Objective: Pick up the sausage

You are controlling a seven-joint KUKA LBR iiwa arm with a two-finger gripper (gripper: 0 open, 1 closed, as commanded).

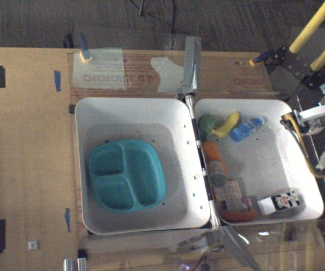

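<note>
The sausage is a short red-orange link lying flat along the front wall of the right bin, beside the dividing rim. A pinkish box touches it from behind, and a black-and-white carton lies just to its right. At the view's right edge, pale parts of my gripper hang over the right bin's outer rim, far to the right of the sausage and behind it. Nothing shows in its hold.
The right bin also holds a green item, a banana, a blue bottle and an orange bottle. A teal divided plate lies in the left bin. Yellow bars stand at the back right.
</note>
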